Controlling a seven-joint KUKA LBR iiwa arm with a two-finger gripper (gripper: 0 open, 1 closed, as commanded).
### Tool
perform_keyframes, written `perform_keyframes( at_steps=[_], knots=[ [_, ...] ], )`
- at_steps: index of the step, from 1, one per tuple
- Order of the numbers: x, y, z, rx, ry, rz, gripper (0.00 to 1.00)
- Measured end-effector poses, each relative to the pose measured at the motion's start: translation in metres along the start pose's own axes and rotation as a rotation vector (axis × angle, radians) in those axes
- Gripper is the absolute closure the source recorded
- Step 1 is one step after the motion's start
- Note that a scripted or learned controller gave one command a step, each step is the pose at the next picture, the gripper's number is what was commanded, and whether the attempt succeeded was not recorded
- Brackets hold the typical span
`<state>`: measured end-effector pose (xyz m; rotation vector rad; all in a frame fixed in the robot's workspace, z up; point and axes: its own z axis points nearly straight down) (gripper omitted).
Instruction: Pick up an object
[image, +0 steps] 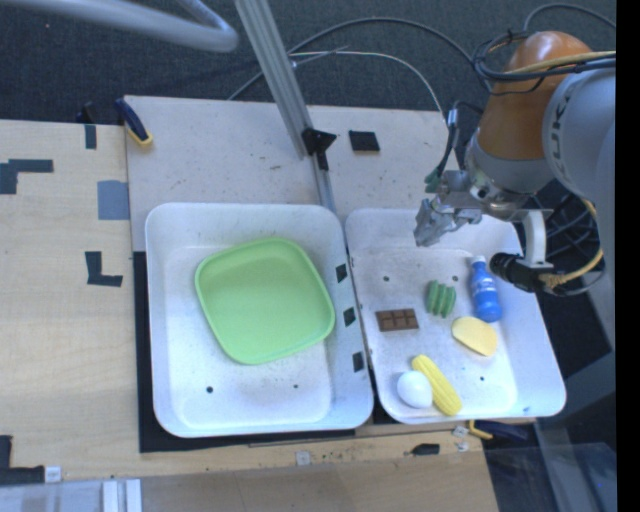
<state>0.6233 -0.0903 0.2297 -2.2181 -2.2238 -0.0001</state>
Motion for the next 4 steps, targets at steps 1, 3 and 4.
perform_keyframes(
  at_steps=[1,3,4],
  knots=[
    [0.047,-0.012,-0.005,-0.001,0.001,-0.002,1.0],
    [0.143,-0.06,-0.002,0.0,0.0,-0.002,1.0],
    [0.191,-0.087,-0.01,0.0,0.001,-0.002,1.0]
  ],
)
